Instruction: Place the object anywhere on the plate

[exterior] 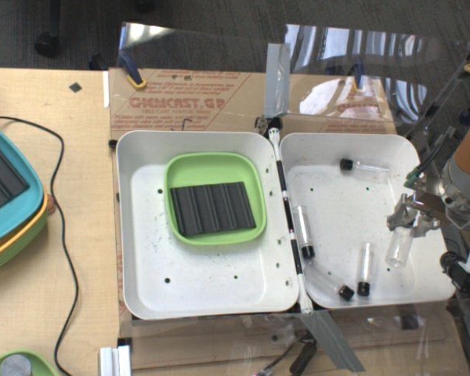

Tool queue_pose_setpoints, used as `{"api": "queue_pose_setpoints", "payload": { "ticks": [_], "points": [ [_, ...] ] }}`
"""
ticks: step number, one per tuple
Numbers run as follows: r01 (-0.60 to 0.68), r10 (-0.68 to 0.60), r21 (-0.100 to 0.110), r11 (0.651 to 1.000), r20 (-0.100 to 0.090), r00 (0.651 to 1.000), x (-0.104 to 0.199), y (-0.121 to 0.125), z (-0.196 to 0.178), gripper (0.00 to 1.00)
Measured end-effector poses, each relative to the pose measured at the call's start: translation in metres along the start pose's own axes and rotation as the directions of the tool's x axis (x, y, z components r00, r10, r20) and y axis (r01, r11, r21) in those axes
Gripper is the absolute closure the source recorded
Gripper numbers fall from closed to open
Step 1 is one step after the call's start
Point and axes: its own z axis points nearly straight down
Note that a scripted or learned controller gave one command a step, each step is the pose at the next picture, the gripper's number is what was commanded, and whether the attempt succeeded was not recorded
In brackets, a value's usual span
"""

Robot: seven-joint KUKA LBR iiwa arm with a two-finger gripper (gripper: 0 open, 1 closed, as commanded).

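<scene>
Two white bins side by side on the surface (63,241). Left bin (141,280) has the green plate (213,167) in its upper middle, a dark ribbed insert (213,208) lying flat on it. Plate sits level and well inside the bin walls, so anything dropped from above should land on it.

Right bin (329,171) holds the objects: clear tubes with black caps. One tube (301,229) lies along the left wall by the divider, one (363,269) near the bottom middle with its cap toward the front, one (360,164) near the top with its cap at its left end, plus a loose-looking black cap (345,292) at the front edge. They lie scattered and flat, likely where they rolled.

Gripper (411,214) comes in from the right, over the right side of the right bin. A clear tube (398,249) hangs just below it, roughly upright, bottom end near the bin floor. It looks pinched at its top, but the metal parts blur together there; can't tell whether the gripper is clamped on it or just beside it, nor how wide it's set.

Judgement: task thing is that tube at the gripper, in the right bin, well apart from the plate. Pick stage, nothing on the plate yet besides the insert. Next needs a lift clear of the divider, then a move left across it.
</scene>
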Motion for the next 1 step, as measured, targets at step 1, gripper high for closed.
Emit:
{"api": "queue_pose_setpoints", "payload": {
  "ticks": [1],
  "points": [
    [0.0,0.0,0.0,1.0,0.0,1.0,0.0,0.0,0.0,0.0]
  ]
}}
